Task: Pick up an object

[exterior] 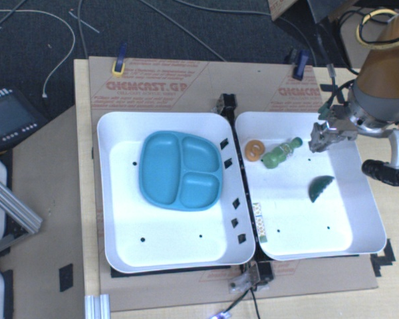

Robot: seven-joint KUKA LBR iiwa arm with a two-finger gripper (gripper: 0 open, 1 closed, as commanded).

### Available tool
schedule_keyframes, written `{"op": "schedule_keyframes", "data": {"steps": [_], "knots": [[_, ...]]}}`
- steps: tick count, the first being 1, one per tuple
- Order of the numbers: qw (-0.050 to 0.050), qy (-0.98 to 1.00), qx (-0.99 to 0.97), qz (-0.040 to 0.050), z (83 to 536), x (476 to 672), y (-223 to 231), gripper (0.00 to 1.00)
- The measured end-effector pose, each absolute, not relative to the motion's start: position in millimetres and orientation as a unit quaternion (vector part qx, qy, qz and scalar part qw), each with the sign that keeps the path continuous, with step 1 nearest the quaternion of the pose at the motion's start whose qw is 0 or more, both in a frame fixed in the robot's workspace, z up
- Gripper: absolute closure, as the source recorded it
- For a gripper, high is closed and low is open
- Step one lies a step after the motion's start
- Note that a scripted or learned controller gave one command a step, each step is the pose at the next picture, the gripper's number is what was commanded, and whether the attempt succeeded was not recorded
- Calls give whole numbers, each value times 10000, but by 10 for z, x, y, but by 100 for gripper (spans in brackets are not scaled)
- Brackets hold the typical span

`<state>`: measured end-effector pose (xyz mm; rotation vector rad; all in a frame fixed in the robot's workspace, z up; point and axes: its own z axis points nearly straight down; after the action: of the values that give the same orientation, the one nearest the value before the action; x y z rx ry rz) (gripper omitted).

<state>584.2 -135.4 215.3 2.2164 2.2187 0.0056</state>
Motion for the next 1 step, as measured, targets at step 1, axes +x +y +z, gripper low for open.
{"op": "schedule_keyframes", "data": {"steps": [1], "knots": [[23,7076,7067,18,2634,5778,-1317,100]]}}
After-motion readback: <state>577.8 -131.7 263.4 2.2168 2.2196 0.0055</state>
